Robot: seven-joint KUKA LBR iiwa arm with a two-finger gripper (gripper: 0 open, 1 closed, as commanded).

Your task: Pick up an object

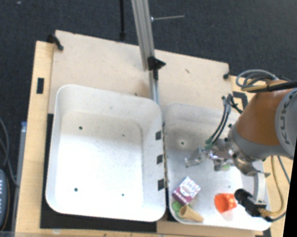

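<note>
Objects lie in the right bin point(192, 122) near its front edge (all loose): purple-white packet point(186, 190), orange cup point(225, 202), tan cone point(191, 214). The arm point(264, 124) bends over that bin, gripper point(194, 161) low, fingers apart, grasping nothing.

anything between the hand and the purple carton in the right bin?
Nothing visible. The hand sits over bare floor of the right bin, and the purple carton lies toward the near edge from it. The tan cone and orange cup lie beyond and beside the carton.
</note>
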